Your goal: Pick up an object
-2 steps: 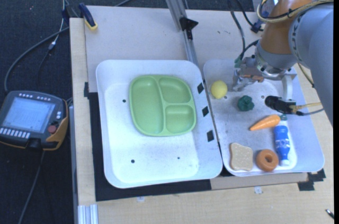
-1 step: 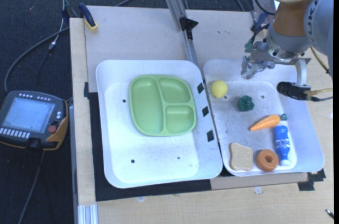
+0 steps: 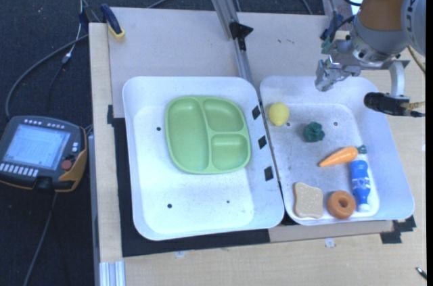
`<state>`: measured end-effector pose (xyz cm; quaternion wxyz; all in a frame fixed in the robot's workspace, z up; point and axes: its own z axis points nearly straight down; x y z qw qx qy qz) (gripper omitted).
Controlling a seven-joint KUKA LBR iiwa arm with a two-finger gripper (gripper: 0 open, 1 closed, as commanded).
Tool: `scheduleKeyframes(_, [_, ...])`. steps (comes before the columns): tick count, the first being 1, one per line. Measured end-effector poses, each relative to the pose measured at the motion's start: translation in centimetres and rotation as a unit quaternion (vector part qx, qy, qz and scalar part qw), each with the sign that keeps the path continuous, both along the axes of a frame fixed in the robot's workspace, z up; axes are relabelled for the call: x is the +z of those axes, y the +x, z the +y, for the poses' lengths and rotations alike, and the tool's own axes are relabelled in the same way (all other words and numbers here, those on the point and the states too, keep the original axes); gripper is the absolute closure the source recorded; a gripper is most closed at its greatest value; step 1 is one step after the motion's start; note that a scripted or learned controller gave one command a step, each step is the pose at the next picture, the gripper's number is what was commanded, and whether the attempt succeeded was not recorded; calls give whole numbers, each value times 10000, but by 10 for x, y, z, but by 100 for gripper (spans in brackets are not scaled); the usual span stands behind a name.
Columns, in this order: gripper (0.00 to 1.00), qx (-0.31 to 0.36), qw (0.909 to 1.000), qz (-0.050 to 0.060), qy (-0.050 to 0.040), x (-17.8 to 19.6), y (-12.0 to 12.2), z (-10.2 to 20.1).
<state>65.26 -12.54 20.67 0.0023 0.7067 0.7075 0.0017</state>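
Nothing is lifted yet, so the step in hand looks like the approach: the gripper [image 3: 329, 77] hangs over the far rim of the right bin [image 3: 389, 166], at about twelve o'clock of that bin, and no object sits between its fingers. Whether those fingers stand apart or together I cannot tell; they blur into one grey lump at this angle.

Going left to right, the counts run so. One teach pendant [image 3: 40, 153] lies off the bench at nine o'clock. One left bin [image 3: 145, 210] holds one green divided plate [image 3: 206, 134] with three compartments, set toward the bin's twelve o'clock. The right bin holds six things: one yellow lemon [image 3: 278, 113] at its ten o'clock corner, one slice of toast [image 3: 308, 200] at seven o'clock, one dark green broccoli [image 3: 312, 132] near the middle, one doughnut [image 3: 341, 204] at six o'clock just beside the toast, one orange carrot [image 3: 337, 156] lying aslant at about four o'clock of the broccoli, and one blue bottle [image 3: 360, 182] lying on its side at five o'clock, close by the carrot's leafy end.

The task names no particular object, so any of the six would serve. The nearest candidates to the gripper are the lemon and the broccoli. In my judgement the next move calls for the arm to travel toward six o'clock, centre over one of them, and descend with the fingers spread wide enough to straddle it.
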Motion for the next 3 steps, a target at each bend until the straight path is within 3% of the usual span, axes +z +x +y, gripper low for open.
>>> scheduleKeyframes(3, [100,27,10000,15,15,18,6,178])
